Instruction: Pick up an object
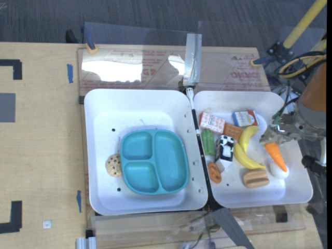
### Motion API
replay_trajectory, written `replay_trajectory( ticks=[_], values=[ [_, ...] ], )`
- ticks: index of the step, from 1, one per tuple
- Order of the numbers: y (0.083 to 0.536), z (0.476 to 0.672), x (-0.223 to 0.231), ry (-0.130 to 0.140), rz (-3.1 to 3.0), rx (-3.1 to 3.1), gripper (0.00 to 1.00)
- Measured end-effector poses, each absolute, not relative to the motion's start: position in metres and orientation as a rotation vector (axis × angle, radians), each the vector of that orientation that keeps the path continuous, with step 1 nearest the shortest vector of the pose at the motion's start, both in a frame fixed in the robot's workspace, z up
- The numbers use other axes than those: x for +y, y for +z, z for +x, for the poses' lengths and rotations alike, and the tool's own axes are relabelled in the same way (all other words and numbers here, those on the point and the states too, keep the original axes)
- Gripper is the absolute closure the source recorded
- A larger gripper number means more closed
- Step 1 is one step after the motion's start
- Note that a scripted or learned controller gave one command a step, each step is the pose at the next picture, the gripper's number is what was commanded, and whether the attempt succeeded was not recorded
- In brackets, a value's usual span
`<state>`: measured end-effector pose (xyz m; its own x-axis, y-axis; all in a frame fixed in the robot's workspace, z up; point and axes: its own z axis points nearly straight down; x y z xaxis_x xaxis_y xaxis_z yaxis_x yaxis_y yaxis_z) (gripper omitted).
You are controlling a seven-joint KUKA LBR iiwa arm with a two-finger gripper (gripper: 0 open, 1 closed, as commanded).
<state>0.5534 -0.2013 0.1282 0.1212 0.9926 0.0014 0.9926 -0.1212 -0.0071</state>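
The right bin (298,191) holds several toy foods. A yellow banana (245,148) lies in its middle, with an orange carrot (276,156) to its right and a brown bread roll (256,178) below it. Further left are a pink box (212,122), a blue-and-white carton (244,118), a green piece (208,141), a black-and-white piece (226,147) and a small orange piece (214,173). My gripper (276,132) hangs at the bin's right side, just above the carrot's upper end and right of the banana's tip. Nothing is seen held in it.
The left bin (98,113) bears a teal divided plate (154,161) with a cookie (113,165) beside its left edge. A clear upright panel (192,58) stands behind the bins. Cables and a yellow bar (306,19) sit at the back right.
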Motion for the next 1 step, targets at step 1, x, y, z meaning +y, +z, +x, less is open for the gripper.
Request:
replay_trajectory(
  ticks=[1],
  values=[
    [0.2352, 0.5584, -0.1060, -0.012, -2.297, -2.151, 1.00]
  ],
)
